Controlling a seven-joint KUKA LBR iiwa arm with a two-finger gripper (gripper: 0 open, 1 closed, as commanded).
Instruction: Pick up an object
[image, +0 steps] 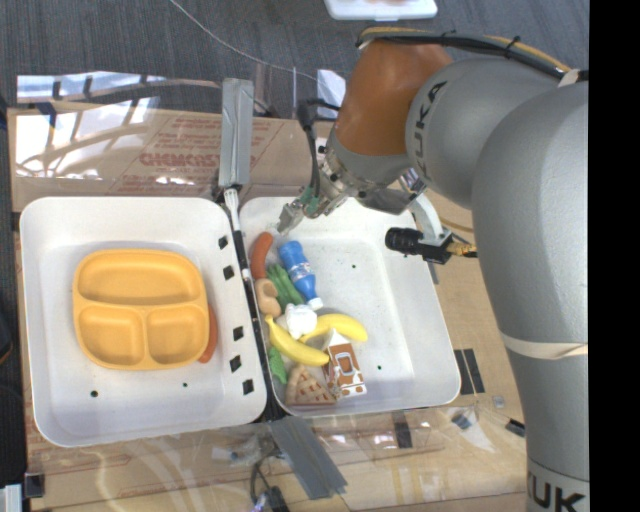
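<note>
Toys heaped along the left wall of the right-hand shallow white bin (400, 350), low centre of the frame, lie untouched: two yellow plastic bananas (315, 338), then a blue plastic bottle (298, 270) further up. Nothing looks lifted yet. Beyond, at upper centre, the two-finger gripper (303, 210) hangs just above the bottle, arm entering from the right; its fingers are too small to judge.

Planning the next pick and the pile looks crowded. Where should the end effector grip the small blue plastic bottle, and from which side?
Grip the small blue plastic bottle across its blue body, probably coming straight down from above. It lies flat, white cap toward the pile, on the upper edge of the heap in the right white bin. The side facing the bin's bare floor looks free; green toys crowd the other.
</note>
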